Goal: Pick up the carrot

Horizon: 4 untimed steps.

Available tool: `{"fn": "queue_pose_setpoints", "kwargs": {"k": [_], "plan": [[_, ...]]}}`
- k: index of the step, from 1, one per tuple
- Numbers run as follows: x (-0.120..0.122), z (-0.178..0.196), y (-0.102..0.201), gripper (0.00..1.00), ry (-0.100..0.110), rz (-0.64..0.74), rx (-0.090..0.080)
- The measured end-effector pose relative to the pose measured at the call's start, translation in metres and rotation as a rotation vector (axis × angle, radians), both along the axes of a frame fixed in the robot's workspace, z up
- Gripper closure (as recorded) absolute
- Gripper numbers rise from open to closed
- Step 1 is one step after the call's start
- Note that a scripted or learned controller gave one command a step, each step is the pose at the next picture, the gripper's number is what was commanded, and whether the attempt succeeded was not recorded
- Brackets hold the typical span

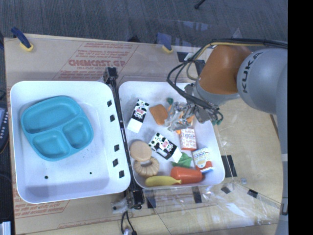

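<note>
The carrot [188, 174], orange-red with a green leafy top towards the bin's middle, lies near the front edge of the right bin [128, 94], between a yellow banana [162, 181] and a small white cup [202, 158]. My gripper [180, 115] hangs low over the bin's back right part, well behind the carrot and apart from it. It is close to an orange wedge [158, 113] and a red-and-white packet [188, 138]. Cables and the wrist blur its tip.
The right bin also holds two cow-print cartons [139, 112] [163, 145], a tan bun [141, 151] and a ring-shaped pastry [147, 167]. A blue divided plate [56, 126] sits in the left bin [63, 185]. The arm's orange band [222, 70] overhangs the right bin's back right corner.
</note>
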State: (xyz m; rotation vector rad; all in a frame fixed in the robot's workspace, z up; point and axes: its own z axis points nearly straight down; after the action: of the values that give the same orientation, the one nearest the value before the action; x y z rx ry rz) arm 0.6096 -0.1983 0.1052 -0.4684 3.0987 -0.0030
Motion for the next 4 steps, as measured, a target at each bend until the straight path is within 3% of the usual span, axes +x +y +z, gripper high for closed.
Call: {"fn": "queue_pose_setpoints", "kwargs": {"k": [1,2,3,4], "plan": [[0.002,0.011,0.002,1.0,-0.005,0.008,-0.001],[0.002,0.011,0.002,0.0,-0.005,0.009,-0.001],[0.005,0.023,0.004,1.0,-0.012,0.014,-0.002],[0.005,0.023,0.004,0.0,-0.012,0.015,-0.002]]}}
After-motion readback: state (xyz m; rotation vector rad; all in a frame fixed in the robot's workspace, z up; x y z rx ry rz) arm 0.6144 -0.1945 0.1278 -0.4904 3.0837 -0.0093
